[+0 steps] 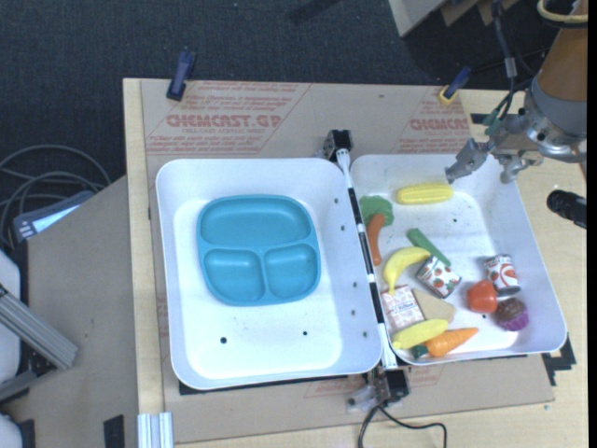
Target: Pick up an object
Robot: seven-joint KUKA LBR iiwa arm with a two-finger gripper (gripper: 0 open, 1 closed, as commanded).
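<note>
**Gripper Hung Empty Over the Right Bin's Far Edge**

The gripper (486, 161) hovered above the far right part of the right bin (534, 241), its two fingers spread apart with nothing between them. One fingertip sat just beside the yellow corn cob (423, 193), which lay near the bin's far wall — close, though whether they touched could not be told.

The remaining objects lay toward the near half of that bin: a carrot (375, 236) along the left wall, a banana (402, 263), a small can (437, 276), a tomato (482, 296), a second small can (502, 273), a dark purple fruit (511, 315), a printed box (401, 306) and an orange carrot (450, 341) at the near rim.

The left bin (177, 203) held a blue divided plate (258, 248) — well apart from the arm.
</note>
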